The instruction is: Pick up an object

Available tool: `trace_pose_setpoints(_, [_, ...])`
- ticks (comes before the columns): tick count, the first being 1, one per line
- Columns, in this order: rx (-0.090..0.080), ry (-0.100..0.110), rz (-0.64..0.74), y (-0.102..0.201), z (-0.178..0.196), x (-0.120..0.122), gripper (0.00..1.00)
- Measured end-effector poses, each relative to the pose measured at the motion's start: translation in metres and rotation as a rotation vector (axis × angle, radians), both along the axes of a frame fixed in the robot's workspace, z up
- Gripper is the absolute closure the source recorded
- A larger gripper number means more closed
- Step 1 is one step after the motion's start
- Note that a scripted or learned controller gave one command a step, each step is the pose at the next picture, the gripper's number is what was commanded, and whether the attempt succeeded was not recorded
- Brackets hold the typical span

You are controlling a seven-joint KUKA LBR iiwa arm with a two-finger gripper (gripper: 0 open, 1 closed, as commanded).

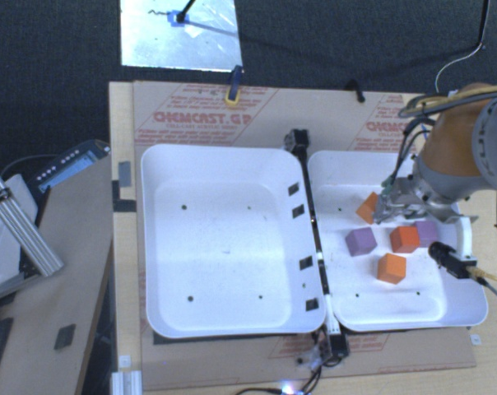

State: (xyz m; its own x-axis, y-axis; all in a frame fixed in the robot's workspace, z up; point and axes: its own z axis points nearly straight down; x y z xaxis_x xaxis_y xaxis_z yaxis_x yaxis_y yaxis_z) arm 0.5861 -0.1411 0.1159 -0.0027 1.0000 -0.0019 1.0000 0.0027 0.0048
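Gripper [386, 211] low in right bin [347, 303], touching orange cube [366, 207]; grip state unclear. Cube may skid away; purple cube [361, 241] sits near.

I see a pale wooden bench [121, 220] covered by a brown cardboard sheet printed with red lettering [203, 115]; on that sheet sit two shallow white plastic bins side by side, touching; taking the left white bin [162, 245] as landmark, the right white bin [339, 179] lies just to its right; a yellow clip [232, 97] sits beyond its far edge.
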Motion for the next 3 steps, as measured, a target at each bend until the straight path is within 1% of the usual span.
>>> trace_pose_setpoints(1, [0.004, 0.011, -0.005, -0.007, -0.034, -0.077, 1.00])
trace_pose_setpoints(2, [0.002, -0.001, 0.005, 0.017, -0.031, -0.024, 1.00])
trace_pose_setpoints(3, [0.002, -0.006, 0.007, 0.055, -0.007, 0.051, 1.00])
